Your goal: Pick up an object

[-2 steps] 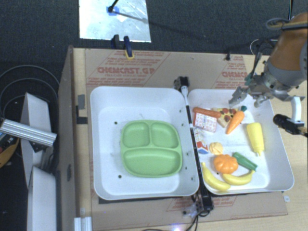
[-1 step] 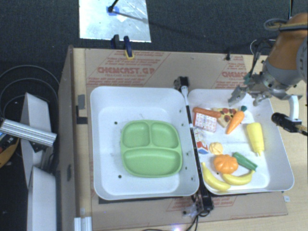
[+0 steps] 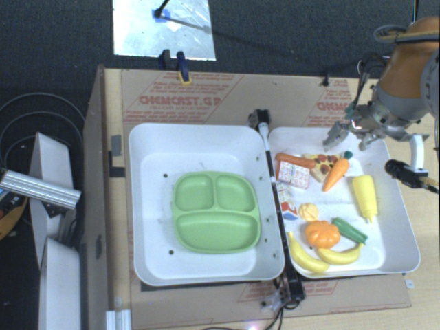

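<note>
Light green divided plate (image 3: pixel 216 212), white bins (image 3: pixel 148 184), orange carrot (image 3: pixel 335 174), yellow corn (image 3: pixel 364 196), yellow bananas (image 3: pixel 317 256), orange pumpkin (image 3: pixel 322 234)

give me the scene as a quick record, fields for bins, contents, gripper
left bin: holds a green divided plate
right bin: holds toy foods
right bin contents: carrot, corn cob, small orange pumpkin, two bananas, green vegetable, small printed box
gripper: over the far edge of the right bin, fingers spread, nothing between them
nearest item to gripper: the carrot, just below it in the view
task state: no object picked up yet
</note>
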Controlling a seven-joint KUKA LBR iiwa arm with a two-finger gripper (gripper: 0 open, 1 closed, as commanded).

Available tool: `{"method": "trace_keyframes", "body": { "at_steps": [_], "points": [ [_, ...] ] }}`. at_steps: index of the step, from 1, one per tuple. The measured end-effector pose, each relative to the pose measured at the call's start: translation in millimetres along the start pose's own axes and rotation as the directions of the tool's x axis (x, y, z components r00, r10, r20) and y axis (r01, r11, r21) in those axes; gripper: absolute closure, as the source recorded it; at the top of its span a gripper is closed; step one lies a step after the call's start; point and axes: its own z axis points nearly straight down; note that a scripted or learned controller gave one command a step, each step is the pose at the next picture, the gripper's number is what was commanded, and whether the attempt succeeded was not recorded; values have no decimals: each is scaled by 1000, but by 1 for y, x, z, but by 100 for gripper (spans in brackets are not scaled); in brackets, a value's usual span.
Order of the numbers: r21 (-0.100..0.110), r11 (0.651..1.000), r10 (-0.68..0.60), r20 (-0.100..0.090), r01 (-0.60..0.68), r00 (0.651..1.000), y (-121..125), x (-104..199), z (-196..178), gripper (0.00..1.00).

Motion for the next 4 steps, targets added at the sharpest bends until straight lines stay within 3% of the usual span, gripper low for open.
{"method": "trace_keyframes", "body": {
  "at_steps": [1, 3, 4],
  "points": [
    [0, 1000, 2, -1, -2, 1000, -12, 3, -12, 0],
    [3, 1000, 3, 0, -3, 1000, -6, -12, 36, 0],
    [4, 1000, 3, 0, -3, 1000, -15, -21, 64, 0]
  ]
}}
